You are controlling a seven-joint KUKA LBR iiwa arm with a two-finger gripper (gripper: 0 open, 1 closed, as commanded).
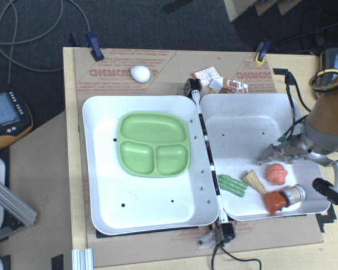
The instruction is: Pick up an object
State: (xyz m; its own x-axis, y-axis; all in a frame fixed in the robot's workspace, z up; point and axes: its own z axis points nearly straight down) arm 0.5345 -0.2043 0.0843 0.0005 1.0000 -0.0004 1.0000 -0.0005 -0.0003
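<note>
1. Two shallow white plastic bins, glossy, rounded corners. Left bin holds a green divided plate, matte, three compartments.
2. Right bin, near edge: green ridged veg-like toy, tan cone-shaped piece, pinkish-orange round fruit-like toy, red item w/ a small metal-topped jar touching it.
3. Cardboard sheet under the bins, red print reads "CHEMC…", rest cut off. White egg-shaped object lies on it; small printed packets behind the right bin, text too small to read.
4. Gripper low over right bin's right side, metal fingers; spread or pressed together — can't tell.
5. Round toy lies just beside gripper, toward the near edge; nothing visibly between the fingers.
</note>
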